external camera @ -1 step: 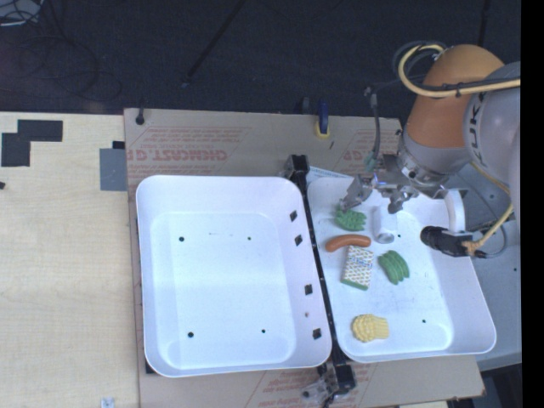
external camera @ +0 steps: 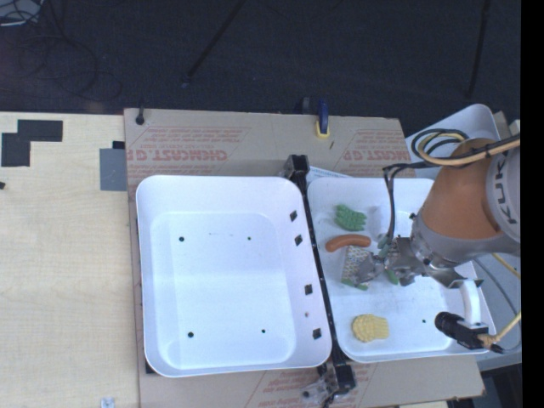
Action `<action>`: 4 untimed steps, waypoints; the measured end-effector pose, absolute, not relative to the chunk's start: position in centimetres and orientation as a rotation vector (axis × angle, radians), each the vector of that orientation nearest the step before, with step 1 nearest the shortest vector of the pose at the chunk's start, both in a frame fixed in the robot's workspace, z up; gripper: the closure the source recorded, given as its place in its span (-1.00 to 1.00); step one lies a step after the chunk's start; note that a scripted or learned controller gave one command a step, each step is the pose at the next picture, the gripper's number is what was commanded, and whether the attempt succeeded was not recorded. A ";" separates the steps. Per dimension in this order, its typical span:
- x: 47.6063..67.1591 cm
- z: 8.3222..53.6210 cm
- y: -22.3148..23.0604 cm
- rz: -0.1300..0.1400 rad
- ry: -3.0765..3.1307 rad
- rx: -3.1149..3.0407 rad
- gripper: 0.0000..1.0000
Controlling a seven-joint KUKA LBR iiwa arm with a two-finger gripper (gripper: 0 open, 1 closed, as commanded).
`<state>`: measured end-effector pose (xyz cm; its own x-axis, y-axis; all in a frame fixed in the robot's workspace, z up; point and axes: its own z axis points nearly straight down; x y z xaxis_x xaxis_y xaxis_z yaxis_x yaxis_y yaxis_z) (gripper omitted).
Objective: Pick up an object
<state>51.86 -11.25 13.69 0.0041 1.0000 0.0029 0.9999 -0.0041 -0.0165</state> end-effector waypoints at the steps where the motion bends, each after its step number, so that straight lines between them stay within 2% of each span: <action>1: 47.3 20.5 -10.6 0.002 -2.215 -2.223 -1.00; 2: 47.5 21.2 -10.7 0.005 -2.210 -2.224 1.00; 3: 52.8 28.7 -8.2 -0.004 -2.228 -2.220 1.00; 4: 47.2 25.3 -15.1 0.009 -2.209 -2.226 1.00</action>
